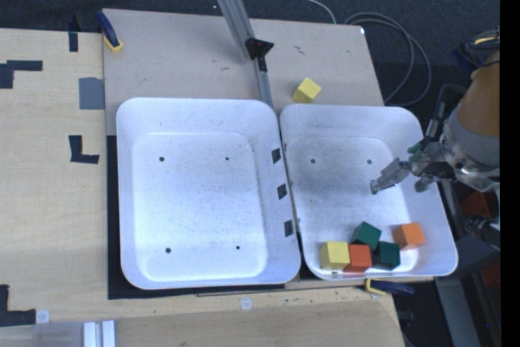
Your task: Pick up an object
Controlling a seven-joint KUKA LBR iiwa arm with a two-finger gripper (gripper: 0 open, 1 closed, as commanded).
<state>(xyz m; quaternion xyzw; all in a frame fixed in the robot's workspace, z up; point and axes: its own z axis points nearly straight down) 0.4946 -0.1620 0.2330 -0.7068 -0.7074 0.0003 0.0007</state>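
Five small foam cubes (370, 248) lay clustered at the lower right of the right-hand white plastic bin (341, 122). Right of centre, the two-finger gripper (402, 175) hovered above them, fingers parted, holding nothing. A good approach would target the isolated orange cube (409, 235), descending straight.

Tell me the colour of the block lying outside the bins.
Yellow; the block lies on the bench just above the right bin, in the camera view.

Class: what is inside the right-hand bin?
Inside the right bin: yellow block, red block, two green blocks, orange block. The gripper hovers above.
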